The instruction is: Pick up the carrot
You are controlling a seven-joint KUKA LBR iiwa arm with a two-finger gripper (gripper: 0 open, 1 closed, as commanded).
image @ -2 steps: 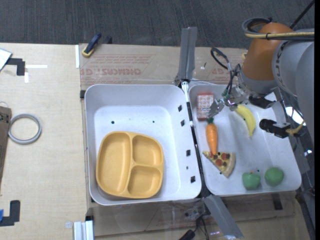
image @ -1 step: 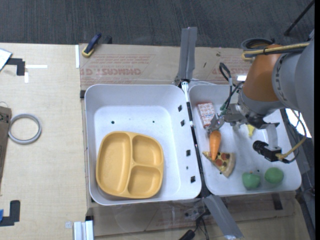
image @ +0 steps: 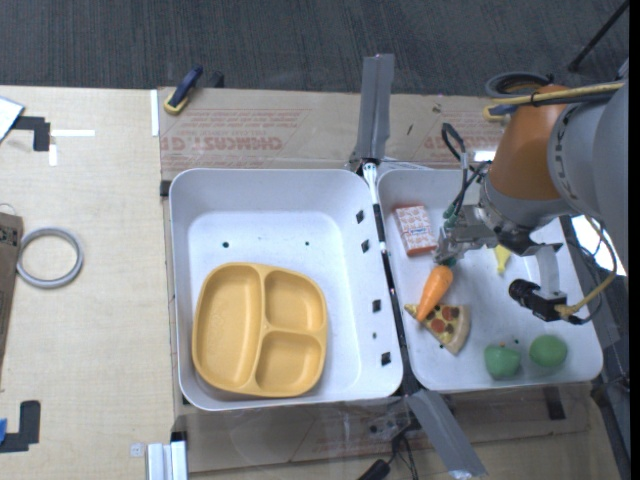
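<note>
The orange carrot (image: 435, 290) lies tilted in the right bin (image: 580, 368), near the bin's left wall, with its thick end up and its tip down-left beside a pizza slice (image: 448, 325). My gripper (image: 450, 252) points down right at the carrot's upper end, touching or almost touching it. The arm's grey body and orange band (image: 525, 158) reach in from the right above it.
A red and white box (image: 414, 229) sits behind the carrot. Two green pieces (image: 503, 360) (image: 547, 351) lie at the right bin's front, and a yellow piece (image: 502, 258) sits under the arm. The left bin (image: 260, 198) holds a yellow divided plate (image: 262, 328). A tape roll (image: 47, 257) lies on the bench.
</note>
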